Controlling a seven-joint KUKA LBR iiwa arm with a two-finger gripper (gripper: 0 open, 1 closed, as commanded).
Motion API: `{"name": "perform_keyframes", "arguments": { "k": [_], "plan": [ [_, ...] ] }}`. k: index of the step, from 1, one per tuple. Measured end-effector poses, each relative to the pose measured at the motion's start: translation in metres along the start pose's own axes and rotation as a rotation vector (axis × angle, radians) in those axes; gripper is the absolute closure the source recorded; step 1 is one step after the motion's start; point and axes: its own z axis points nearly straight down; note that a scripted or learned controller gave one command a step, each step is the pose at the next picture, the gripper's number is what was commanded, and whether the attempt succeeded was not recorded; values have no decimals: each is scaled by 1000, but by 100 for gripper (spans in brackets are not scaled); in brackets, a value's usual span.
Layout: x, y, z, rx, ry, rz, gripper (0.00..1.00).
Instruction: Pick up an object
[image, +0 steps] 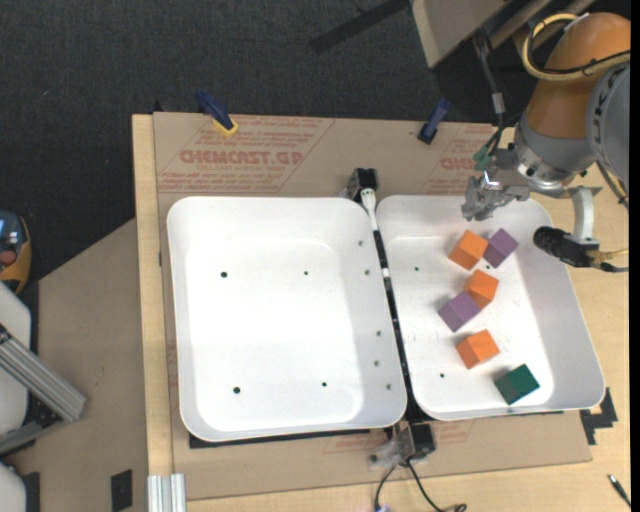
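White plastic made up both bins: the left bin (270, 310) and the right bin (430, 370) sat side by side on a cardboard sheet (300, 150), which two blue clamps (216, 112) pinned at its far edge. Your gripper (484, 203) hung over the far part of the right bin, under the grey wrist and the orange band (585, 75) of the arm. You could see nothing between its fingers, and I could not tell how far apart they stood, since they were small and dark against the bin from this angle.

All the blocks lay in the right bin. An orange block (467, 250) sat just below the gripper, touching a purple block (501, 246) on its right. Nearer the middle, a second orange block (483, 287) rested against another purple block (460, 310). A third orange block (478, 348) lay a little nearer the front, and a green block (516, 384) sat near the front right corner, apart from the others
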Motion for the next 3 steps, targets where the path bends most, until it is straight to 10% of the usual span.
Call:
{"name": "perform_keyframes", "arguments": {
  "k": [1, 2, 3],
  "plan": [
    [-46, -59, 32, 19, 1, 10, 100],
    [-43, -56, 31, 13, 1, 5, 0],
    [3, -35, 93, 14, 2, 1, 0]
  ]
}}
